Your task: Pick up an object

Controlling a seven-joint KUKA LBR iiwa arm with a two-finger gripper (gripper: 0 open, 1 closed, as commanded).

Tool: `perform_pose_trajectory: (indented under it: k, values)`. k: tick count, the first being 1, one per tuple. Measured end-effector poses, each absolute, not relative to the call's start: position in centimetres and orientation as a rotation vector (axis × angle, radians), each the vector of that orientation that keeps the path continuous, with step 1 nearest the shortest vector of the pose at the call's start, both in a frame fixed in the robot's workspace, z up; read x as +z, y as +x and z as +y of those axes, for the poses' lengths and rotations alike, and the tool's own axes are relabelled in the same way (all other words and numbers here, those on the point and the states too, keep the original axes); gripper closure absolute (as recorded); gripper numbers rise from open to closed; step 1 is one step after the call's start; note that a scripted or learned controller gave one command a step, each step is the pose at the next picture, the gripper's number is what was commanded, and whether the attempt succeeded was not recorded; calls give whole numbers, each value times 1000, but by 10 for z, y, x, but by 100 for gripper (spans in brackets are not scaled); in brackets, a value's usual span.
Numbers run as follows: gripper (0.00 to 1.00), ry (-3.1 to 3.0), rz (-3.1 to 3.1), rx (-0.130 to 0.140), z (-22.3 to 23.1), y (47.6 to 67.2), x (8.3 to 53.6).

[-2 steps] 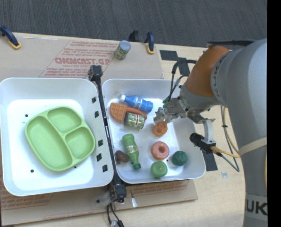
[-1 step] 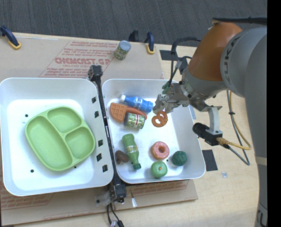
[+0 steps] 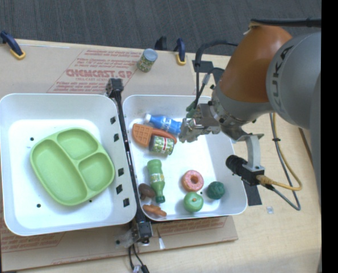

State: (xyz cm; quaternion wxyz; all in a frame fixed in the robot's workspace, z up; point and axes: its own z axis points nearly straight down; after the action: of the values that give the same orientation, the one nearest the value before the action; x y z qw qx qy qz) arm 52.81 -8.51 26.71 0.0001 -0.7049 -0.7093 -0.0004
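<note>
Fingers on my gripper (image 3: 187, 131) are too blurred to read, so I cannot tell their state. It hangs in the right bin (image 3: 228, 152), just beside the can (image 3: 161, 145) and bottle (image 3: 163, 122). I see a green tray (image 3: 72, 165) in the left bin (image 3: 9, 112).

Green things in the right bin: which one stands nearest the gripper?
The green-labelled can, lying just left of the gripper; the green bottle, apple and dark ball lie lower.

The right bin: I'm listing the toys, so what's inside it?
The right bin holds a blue bottle, waffle, can, green bottle, donut, apple and broccoli. The arm covers its upper right corner.
</note>
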Motion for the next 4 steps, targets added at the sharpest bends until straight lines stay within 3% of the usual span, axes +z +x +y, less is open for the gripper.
perform_pose_trajectory:
  k: [1,2,3,4]
  values:
    - [100,-2214,-2228,3,-84,476,254]
    - [100,-2216,-2229,2,-111,477,251]
    - [100,-2213,-2227,4,-159,476,220]
    - [100,-2216,-2226,2,-174,477,223]
